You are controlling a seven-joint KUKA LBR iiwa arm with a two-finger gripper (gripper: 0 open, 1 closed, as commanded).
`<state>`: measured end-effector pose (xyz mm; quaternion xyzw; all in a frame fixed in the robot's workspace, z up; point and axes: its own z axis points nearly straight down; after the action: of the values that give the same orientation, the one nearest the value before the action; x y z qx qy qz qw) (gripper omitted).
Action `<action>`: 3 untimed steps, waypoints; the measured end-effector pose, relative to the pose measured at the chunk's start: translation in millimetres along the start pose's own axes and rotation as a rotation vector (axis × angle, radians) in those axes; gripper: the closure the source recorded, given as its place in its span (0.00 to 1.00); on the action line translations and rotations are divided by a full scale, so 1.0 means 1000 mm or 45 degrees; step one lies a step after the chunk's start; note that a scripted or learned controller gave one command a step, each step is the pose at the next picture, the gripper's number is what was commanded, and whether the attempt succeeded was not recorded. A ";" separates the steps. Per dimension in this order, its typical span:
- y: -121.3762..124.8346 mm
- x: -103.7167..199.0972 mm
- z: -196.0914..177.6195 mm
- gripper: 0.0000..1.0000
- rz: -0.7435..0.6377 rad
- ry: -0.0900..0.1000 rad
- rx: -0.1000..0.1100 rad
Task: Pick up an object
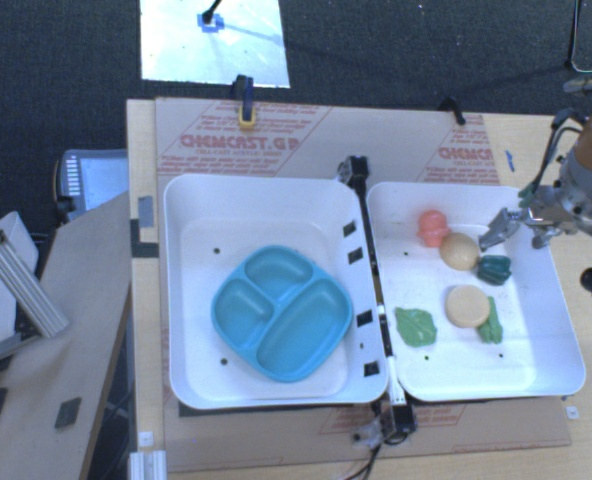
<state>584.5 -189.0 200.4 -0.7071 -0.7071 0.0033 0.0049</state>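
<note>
Dark carpet surrounds bench w/ two white bins. Left bin (191, 268) holds blue divided plate (281, 311). Right bin (546, 358) has pink, tan, green toy foods; gripper (512, 224) hovers beside tan ball (459, 251), fingers apparently spread, nothing btwn them.

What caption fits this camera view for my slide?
Gripper poised over the right bin near a tan ball; blue divided plate in the left bin.
</note>
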 end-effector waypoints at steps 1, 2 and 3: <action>0.003 0.001 -0.008 0.00 -0.004 -0.003 -0.016; -0.002 0.005 0.035 0.00 -0.002 -0.004 -0.016; 0.003 -0.001 0.089 0.00 -0.001 -0.019 -0.037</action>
<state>586.6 -189.9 111.0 -0.7068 -0.7073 -0.0016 -0.0107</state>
